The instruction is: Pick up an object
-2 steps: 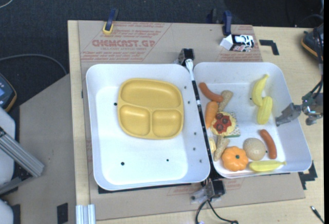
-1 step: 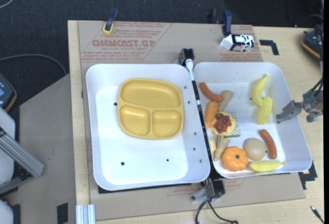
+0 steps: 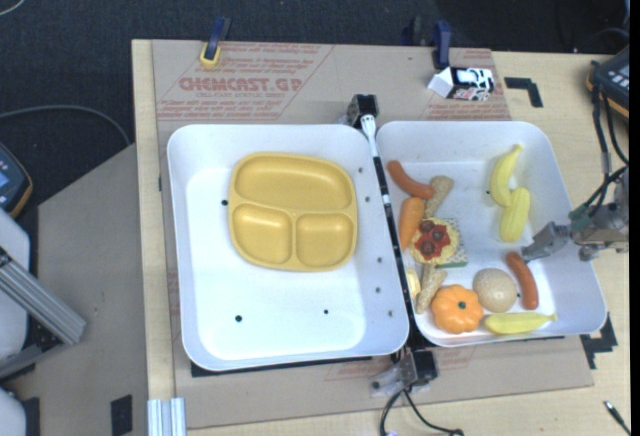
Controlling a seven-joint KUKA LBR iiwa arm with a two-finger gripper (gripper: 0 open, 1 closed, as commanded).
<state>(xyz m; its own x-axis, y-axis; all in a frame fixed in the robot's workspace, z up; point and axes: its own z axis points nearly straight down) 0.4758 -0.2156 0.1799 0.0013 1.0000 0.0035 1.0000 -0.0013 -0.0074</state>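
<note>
- Pincer [image 3: 548,242] low at right rim of right bin [image 3: 560,159], beside red sausage [image 3: 523,281]; opening impossible to tell, nothing seen held.
- In right bin: two bananas [image 3: 508,192], carrot [image 3: 410,220], pizza slice [image 3: 436,240], orange pumpkin [image 3: 457,309], egg-like ball [image 3: 494,289].
- In left bin [image 3: 200,274]: yellow divided tray [image 3: 294,211].
- Brown-topped bench [image 3: 250,79] on dark carpet.

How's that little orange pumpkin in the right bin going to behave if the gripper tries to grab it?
The pumpkin looks round and smooth, so it may slip out of a two-finger pinch. It probably won't roll far: a potato-like piece and a yellow banana crowd it. It looks like toy food, likely light.
</note>
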